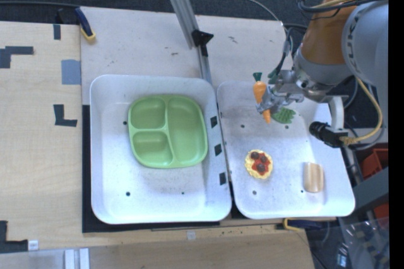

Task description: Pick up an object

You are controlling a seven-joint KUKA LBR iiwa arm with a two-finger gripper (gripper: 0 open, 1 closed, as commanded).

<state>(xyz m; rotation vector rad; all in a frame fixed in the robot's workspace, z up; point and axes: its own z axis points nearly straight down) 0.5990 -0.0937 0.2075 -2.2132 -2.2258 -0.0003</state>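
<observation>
Crowding claw (268, 103): carrot (259, 91), pizza (259, 164), bread (312, 177)

You are looking at a gripper (270, 103) whose fingertips are blurring into the toy carrot (259, 91), so contact is perhaps there, but unclear. The wrist is covering part of the green leafy piece (285, 114). The arm (353, 28) is running off the right edge.

Grey arm from the right, hand (273, 99) lowered, perhaps tilted leftward.
</observation>
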